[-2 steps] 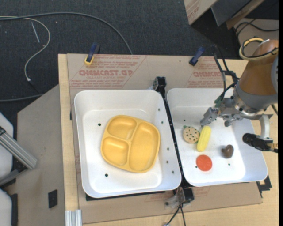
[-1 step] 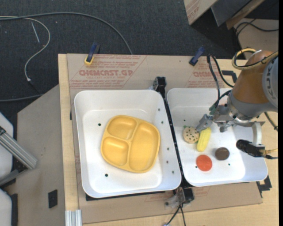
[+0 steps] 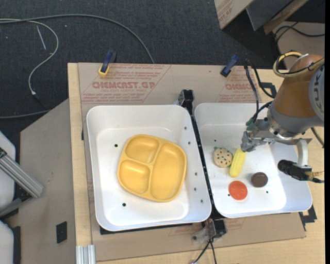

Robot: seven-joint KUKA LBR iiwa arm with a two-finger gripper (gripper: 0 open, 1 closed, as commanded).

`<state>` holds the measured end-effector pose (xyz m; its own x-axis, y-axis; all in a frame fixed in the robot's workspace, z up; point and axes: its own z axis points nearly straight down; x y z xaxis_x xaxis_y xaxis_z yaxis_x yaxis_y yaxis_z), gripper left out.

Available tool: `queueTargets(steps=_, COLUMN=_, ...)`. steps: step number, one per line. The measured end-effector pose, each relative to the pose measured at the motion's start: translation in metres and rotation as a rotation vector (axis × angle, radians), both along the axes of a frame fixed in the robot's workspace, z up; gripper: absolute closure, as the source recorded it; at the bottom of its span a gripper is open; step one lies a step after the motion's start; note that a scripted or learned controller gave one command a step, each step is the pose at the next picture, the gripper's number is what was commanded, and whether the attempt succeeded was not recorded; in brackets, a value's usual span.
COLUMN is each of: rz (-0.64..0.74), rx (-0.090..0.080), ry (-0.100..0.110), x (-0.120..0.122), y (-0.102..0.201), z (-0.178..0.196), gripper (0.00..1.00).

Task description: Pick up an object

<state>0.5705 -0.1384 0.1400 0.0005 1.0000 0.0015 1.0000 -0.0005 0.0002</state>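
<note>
We see dark carpet (image 3: 154,31), white cable (image 3: 44,38) lying on it, cardboard box (image 3: 232,10) at top.

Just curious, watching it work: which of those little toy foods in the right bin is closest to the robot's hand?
The yellow corn piece, lying just under the gripper; the cookie, orange disc and brown ball sit farther off.

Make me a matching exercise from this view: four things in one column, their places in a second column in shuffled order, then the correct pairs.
Things:
1. yellow divided plastic plate
2. flat orange-red disc
3. dark brown round piece
4. speckled tan cookie

Places:
A. right bin, right of the disc
B. left bin
C. right bin, left of the yellow corn-shaped piece
D. right bin, nearest its front edge

Pairs: 1-B, 2-D, 3-A, 4-C
</note>
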Motion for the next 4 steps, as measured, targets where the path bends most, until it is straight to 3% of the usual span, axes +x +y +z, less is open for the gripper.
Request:
queueTargets(steps=1, rz=0.001, rx=-0.003, ry=-0.006, x=-0.005, y=0.000, z=0.062, gripper=1.00)
queueTargets(steps=2, rz=0.001, rx=-0.001, ry=-0.001, x=-0.005, y=0.000, z=0.065, gripper=1.00)
queueTargets(steps=4, rz=0.008, rx=0.001, ry=-0.001, x=0.006, y=0.110, z=0.076, gripper=1.00)
